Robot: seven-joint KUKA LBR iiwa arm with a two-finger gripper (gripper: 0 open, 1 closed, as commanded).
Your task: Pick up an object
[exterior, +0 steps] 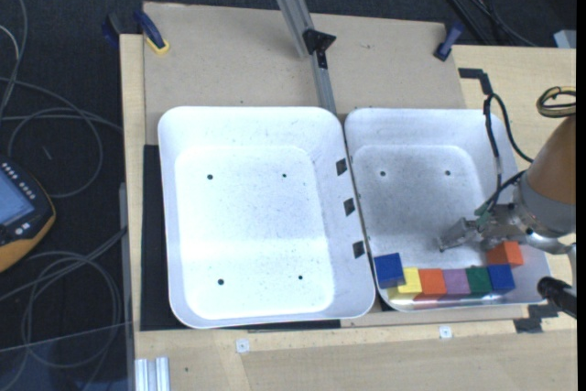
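The pincer (pixel 472 229) hangs low in the right bin (pixel 412 142), at about 4 o'clock. Whether it is spread cannot be told. Colored blocks (pixel 444 281) line the bin's 6 o'clock edge, just beside it.

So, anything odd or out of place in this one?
Nothing stands out. The blocks sit bunched along the right bin's near edge, none spilled outside. The gripper hangs just above them.

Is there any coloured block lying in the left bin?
No, the coloured blocks all lie along the near edge of the right bin, while the left bin shows just its white speckled floor.
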